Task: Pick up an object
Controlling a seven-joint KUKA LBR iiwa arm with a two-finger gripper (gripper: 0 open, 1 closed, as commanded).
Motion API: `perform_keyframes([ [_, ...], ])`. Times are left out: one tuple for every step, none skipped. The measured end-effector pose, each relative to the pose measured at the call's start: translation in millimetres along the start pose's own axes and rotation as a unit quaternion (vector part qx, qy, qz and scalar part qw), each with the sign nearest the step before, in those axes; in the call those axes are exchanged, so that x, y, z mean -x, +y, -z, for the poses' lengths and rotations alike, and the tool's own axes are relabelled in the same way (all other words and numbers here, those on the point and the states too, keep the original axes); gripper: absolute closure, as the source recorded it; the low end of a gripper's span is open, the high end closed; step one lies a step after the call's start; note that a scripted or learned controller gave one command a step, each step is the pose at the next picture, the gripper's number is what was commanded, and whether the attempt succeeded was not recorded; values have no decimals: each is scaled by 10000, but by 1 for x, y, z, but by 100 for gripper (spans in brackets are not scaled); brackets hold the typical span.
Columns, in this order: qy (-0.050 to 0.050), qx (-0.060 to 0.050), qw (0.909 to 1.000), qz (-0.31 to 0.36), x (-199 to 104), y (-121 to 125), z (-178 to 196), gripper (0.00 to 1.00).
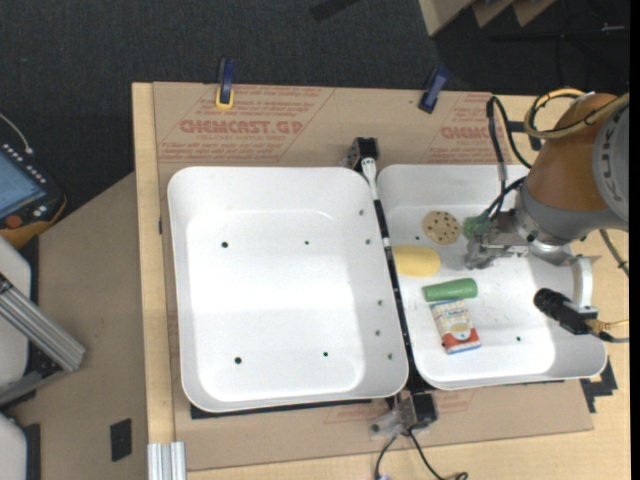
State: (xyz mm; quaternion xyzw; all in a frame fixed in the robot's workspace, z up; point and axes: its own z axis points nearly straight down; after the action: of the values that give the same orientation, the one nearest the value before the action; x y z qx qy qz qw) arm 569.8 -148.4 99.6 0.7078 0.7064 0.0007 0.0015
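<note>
Carton (456, 327) – gripper (477, 245) beside cookie (440, 227)

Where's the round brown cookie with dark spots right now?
The round brown cookie lies in the right white bin, toward its far left part, just above the yellow oval piece and just left of the gripper.

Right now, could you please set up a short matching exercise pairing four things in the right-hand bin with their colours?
Things:
1. cookie
2. soft lump
3. cylinder
4. small packet

Colours:
A. green
B. white and red
C. tan with dark spots
D. yellow

Pairs: 1-C, 2-D, 3-A, 4-B. All four lie in the right bin, left of the gripper.
</note>
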Motion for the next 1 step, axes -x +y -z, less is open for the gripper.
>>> perform_keyframes([
  [33, 36, 10000, 77, -121, -35, 108, 100],
])
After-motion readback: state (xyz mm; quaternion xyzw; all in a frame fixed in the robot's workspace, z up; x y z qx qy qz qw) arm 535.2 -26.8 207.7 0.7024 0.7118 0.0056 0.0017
